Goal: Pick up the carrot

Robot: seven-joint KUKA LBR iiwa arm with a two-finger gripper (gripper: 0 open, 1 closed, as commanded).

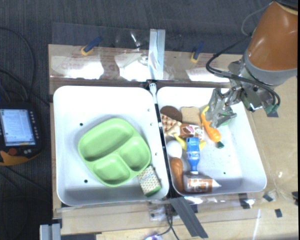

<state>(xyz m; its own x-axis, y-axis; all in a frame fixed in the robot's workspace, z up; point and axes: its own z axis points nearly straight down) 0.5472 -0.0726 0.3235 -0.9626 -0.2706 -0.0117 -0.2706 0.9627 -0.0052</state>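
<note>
Carrot gripped near its top, with a slip judged possible.

The slim orange carrot (210,127) is seen in the right white plastic bin (240,154), pinched between the fingers of the grey two-finger gripper (213,115) (its lower end hangs free, pointing down-right). A slip or swing could be caused by so high a grip, and the blue-labelled bottle (192,154) and the packets just beside might be knocked.
</note>
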